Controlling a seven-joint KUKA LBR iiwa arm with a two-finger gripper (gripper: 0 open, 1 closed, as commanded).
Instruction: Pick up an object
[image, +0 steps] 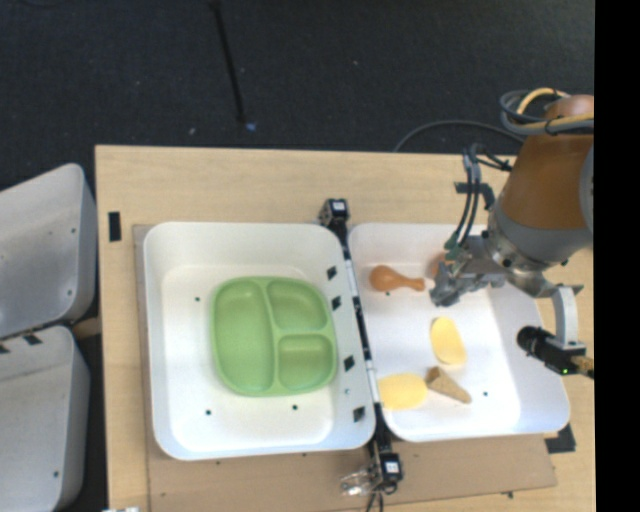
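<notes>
Orange-brown toy chicken leg (397, 280), lying flat near the top of the right bin (515, 395), thin end pointing at the claw (447, 285). Probably the thing to pick, being the closest one.

Just beside that thin end, the dark claw, low over the bin floor. Too dark and small to tell whether wide or narrow. Nothing seen held in it. Maybe touching the leg's tip, maybe only next to it; hard to say.

Lower down in the same bin, three more toy foods: a yellow oval piece (448, 341), a second yellow piece (403, 391) by the wall between the bins, and a brown wedge (448, 385) touching or nearly touching that second piece. All lying loose and apart from the leg, so easy to grab one at a time.

Behind the claw, the grey arm with its orange band (545, 190), reaching in over the bin's far side.

Across in the left bin (180, 400), a green plate with three parts (272, 334), flat in the middle. Likely a spot for putting food.

Under both bins, the pale wooden bench (230, 185).

No words, names or stickers clear enough to read anywhere.
</notes>
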